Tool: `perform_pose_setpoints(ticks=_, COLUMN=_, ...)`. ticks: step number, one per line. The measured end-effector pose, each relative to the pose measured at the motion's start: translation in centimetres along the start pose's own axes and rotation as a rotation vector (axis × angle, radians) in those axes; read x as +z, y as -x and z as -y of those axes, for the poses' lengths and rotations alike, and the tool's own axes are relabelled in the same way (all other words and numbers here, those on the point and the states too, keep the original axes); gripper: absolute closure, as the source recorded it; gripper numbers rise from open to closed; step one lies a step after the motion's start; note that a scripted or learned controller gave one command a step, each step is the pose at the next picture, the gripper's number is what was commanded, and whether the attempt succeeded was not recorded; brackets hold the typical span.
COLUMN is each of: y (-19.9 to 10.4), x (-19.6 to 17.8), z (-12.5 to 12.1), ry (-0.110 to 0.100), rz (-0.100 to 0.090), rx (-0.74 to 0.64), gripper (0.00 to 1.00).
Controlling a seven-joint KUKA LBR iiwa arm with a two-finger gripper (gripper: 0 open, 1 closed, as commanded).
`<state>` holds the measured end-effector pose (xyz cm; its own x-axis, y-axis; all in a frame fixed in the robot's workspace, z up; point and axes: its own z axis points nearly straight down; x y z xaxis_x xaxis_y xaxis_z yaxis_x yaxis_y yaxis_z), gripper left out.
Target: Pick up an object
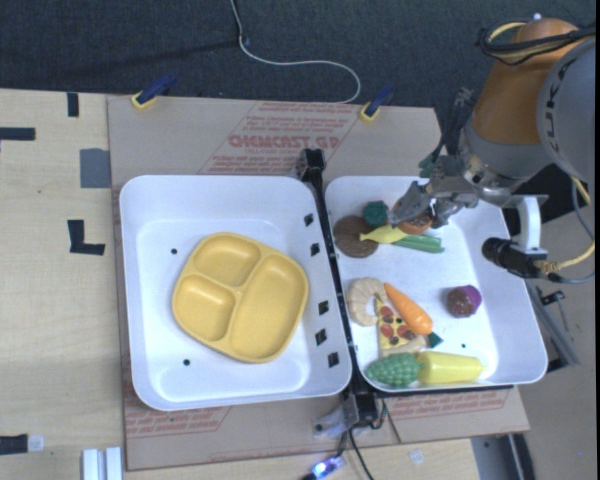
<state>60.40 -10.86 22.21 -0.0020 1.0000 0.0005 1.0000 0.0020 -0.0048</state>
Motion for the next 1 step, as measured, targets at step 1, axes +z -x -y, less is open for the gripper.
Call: perform_pose_setpoints(ticks=1, y=-6.07, x=0.94, z=1.71, ry=-0.006, rz=-0.002, rx=-0.005, gripper=1.00)
